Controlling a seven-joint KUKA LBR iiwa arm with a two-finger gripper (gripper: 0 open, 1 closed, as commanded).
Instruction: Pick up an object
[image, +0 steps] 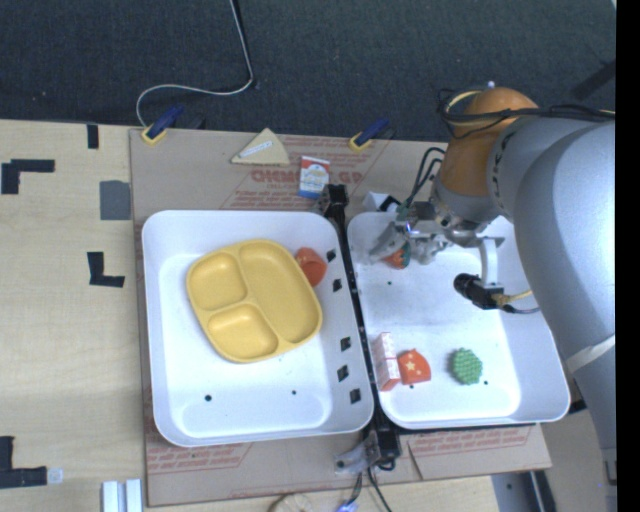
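My gripper (402, 243) hangs low over the far left corner of the right bin (520, 400). A small orange-red object (397, 260) peeks out right beneath it, touching or nearly touching it; whether it is gripped I cannot tell. Along the same bin's near side lie a pink-and-white box (384, 360), a red object (415, 368) and a green spiky ball (465, 366). The left bin (165, 400) bears a yellow divided plate (250, 300), with an orange-red piece (313, 266) at the plate's right edge.
Behind the bins on the cardboard stand a small red, white and blue carton (314, 177) and a pale wedge (263, 149). Blue clamps (160, 125) pin the cardboard's far corners. The grey arm (560, 230) covers the right bin's far right side.
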